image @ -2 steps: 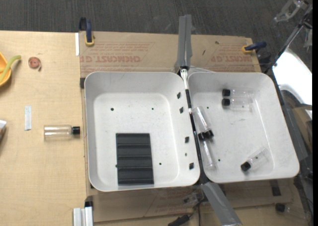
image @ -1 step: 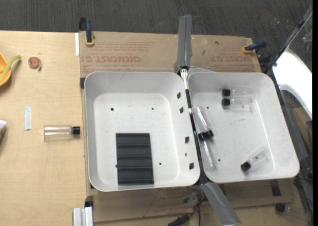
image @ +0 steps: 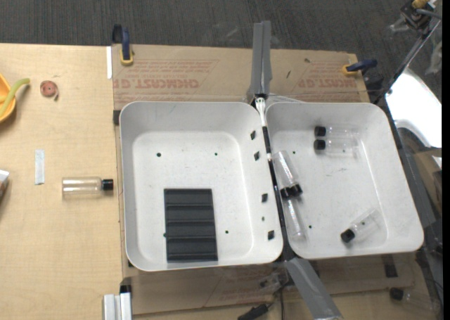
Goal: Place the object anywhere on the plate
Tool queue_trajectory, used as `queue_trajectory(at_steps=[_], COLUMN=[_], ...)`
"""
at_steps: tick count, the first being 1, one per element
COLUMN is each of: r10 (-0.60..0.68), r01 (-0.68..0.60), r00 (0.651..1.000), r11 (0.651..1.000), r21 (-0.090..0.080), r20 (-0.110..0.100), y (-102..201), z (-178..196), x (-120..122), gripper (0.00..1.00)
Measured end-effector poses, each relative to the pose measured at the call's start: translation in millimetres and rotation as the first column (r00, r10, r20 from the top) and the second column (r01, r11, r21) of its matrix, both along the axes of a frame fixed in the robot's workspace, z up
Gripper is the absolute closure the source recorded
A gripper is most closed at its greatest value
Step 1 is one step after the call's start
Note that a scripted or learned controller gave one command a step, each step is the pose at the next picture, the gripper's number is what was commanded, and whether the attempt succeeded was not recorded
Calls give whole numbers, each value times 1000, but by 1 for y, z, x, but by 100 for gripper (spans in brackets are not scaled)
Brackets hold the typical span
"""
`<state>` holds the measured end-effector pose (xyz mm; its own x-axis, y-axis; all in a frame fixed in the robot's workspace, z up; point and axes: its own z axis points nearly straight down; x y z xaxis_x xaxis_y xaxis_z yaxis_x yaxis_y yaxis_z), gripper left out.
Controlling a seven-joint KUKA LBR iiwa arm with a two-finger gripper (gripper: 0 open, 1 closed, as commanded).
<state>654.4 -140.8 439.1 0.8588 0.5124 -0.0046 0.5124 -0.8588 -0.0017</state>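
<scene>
A black ribbed rectangular plate (image: 190, 224) lies flat in the front part of the left bin (image: 140, 136). The right bin (image: 383, 171) holds several small clear bottles with black caps. Two of them (image: 336, 138) lie side by side near its back. Two more (image: 287, 183) lie end to end along its left wall. One bottle (image: 360, 229) rests near the front right corner. Nothing lies on the plate.
On the wooden bench left of the bins lie another clear bottle (image: 86, 185), a small white tag (image: 39, 167), a red disc (image: 48, 88) and an orange-yellow item (image: 7, 97) at the edge. Clamps (image: 123, 46) hold the cardboard sheet behind the bins.
</scene>
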Motion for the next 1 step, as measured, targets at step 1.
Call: queue_trajectory(at_steps=[1], r10=[-113], r01=[113], r00=[994], r11=[994], r21=[1], r20=[-1], y=[-82], z=[1], x=[-38], gripper=[0])
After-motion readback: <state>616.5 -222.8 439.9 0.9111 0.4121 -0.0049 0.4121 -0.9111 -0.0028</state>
